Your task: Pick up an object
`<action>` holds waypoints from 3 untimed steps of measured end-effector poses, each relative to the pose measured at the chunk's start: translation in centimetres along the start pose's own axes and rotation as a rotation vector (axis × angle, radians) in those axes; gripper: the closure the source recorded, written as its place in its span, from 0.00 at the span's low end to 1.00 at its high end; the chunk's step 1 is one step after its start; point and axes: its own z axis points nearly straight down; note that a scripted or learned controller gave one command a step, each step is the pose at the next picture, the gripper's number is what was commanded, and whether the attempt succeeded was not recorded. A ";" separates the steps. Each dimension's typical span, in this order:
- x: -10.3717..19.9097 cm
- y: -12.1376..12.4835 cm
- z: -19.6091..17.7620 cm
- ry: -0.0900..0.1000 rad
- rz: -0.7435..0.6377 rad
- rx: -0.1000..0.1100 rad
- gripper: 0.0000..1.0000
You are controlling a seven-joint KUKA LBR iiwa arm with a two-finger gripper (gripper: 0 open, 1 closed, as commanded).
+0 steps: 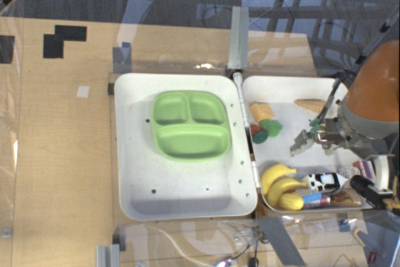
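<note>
The right bin (284, 85) holds several small items. An orange-yellow block (262, 111), a red berry (254, 132) and a green leafy piece (272, 128) sit by its left wall. A tan bread roll (310, 104) lies at the back. Two yellow bananas (281, 183), a black-and-white cow figure (322, 181) and a coloured pen (315, 199) crowd the front. My gripper (300, 144) hangs over the bare middle of this bin, right of the green piece and above the bananas. It is open with nothing between its fingers.
The left bin (134, 184) carries a green divided plate (190, 124). A metal rail (237, 40) runs back from between the two bins. The arm's orange band (375, 87) looms over the right bin's far right side, hiding what lies beneath.
</note>
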 end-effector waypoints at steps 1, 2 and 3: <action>1.9 -0.6 2.5 0.000 -0.190 -0.003 0.00; -0.4 6.8 10.5 -0.003 -0.310 -0.014 0.00; 0.6 12.2 10.6 -0.003 -0.187 -0.016 0.00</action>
